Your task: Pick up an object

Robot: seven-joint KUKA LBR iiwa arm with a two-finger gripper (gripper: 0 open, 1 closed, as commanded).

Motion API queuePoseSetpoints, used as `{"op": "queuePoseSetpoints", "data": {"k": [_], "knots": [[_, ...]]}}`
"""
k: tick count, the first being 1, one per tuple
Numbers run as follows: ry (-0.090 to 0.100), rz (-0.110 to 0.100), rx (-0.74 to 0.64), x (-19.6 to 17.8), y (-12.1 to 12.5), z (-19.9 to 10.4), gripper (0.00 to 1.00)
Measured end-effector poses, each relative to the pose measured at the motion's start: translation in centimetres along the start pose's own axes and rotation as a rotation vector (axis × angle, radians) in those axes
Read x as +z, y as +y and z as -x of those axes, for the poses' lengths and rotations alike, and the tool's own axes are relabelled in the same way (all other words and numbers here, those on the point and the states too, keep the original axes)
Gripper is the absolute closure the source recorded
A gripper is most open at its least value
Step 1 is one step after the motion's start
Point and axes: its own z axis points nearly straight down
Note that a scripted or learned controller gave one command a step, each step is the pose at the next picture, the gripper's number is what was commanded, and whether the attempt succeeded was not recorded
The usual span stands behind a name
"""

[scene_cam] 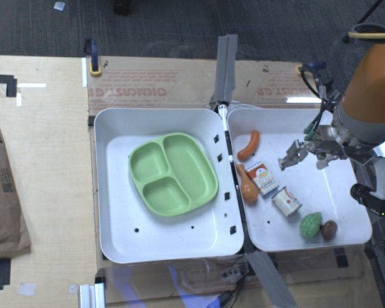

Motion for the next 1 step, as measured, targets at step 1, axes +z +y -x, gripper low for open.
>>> {"op": "queuePoseSetpoints", "data": {"k": [1], "knots": [[0.001,-0.001,-0.107,10.28,-3.45,0.77,0.0]]}}
